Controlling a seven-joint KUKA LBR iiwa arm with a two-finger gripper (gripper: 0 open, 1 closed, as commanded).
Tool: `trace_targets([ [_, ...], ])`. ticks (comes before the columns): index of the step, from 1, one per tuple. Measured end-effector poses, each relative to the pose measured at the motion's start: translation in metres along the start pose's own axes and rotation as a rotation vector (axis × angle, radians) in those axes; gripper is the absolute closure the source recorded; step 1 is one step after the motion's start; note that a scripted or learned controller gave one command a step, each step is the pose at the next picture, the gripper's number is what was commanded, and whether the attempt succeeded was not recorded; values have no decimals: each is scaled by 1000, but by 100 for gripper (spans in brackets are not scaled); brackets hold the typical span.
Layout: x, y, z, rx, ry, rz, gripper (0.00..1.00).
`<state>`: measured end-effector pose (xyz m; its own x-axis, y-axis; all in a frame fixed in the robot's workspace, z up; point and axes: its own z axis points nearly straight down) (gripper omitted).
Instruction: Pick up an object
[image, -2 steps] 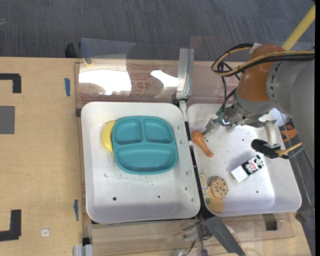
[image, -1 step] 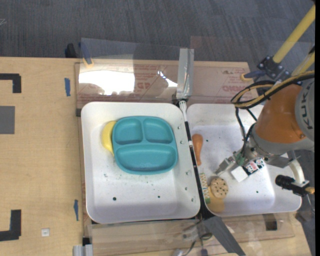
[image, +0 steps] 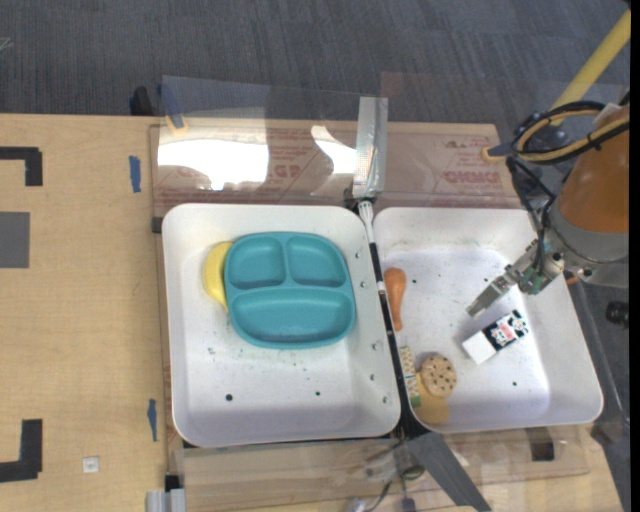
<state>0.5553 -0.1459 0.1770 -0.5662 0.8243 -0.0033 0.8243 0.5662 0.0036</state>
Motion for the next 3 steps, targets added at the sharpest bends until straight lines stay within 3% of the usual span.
trace_targets([
  [1,-51,14,90,-1,0,95,0],
  [2,-23,41,64,0,2,60,0],
  [3,52,-56,89,1,1,27,0],
])
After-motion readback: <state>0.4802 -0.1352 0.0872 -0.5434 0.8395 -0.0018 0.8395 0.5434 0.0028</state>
